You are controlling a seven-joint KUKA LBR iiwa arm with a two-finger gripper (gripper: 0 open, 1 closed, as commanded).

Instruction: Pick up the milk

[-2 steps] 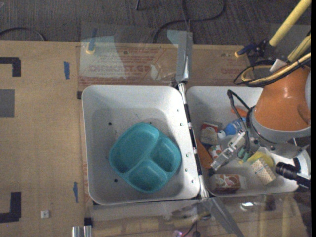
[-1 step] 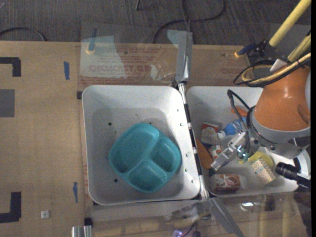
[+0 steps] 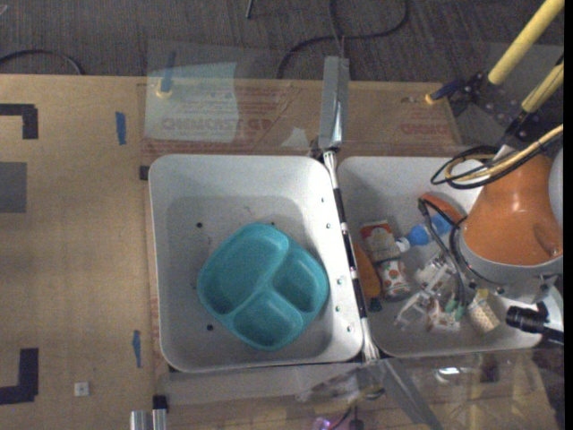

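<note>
One small carton, which I judge to be the milk (image 3: 383,240), lies near my claw (image 3: 437,301), on its divider side. I cannot tell my claw's state. I centre over the carton, clear of the can (image 3: 394,279) beside it, before descending.

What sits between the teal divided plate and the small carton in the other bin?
In the camera view, the rims of the left bin and right bin separate the teal plate from the carton, with a thin orange item just past them.
</note>
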